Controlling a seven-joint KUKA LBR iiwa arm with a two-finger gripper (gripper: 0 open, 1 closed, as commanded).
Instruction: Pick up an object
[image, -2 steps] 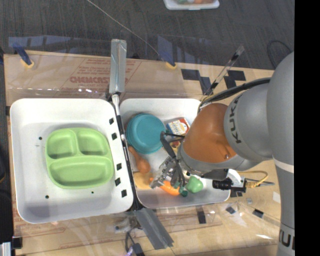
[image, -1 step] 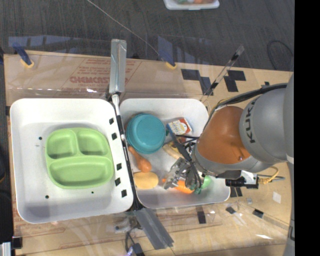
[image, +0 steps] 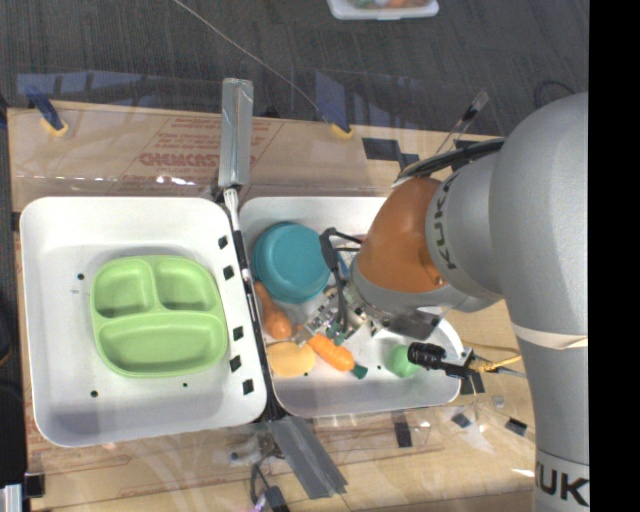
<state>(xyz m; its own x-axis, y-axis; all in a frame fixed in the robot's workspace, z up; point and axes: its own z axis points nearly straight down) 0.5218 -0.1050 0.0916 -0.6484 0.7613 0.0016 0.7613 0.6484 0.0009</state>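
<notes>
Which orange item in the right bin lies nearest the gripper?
The carrot, just below the gripper. The other orange piece lies further left, by the divider.

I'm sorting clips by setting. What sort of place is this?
Probably a robotics lab test bench: two white bins side by side, toy food like a carrot and a green plate, and an arm reaching in.

Right bin: teal bowl (image: 290, 260) upside down at 10 o'clock; toy carrot (image: 333, 352) lying at 6, tip toward 10; yellow piece (image: 288, 360) at 7; green piece (image: 401, 362) at 5.
</notes>
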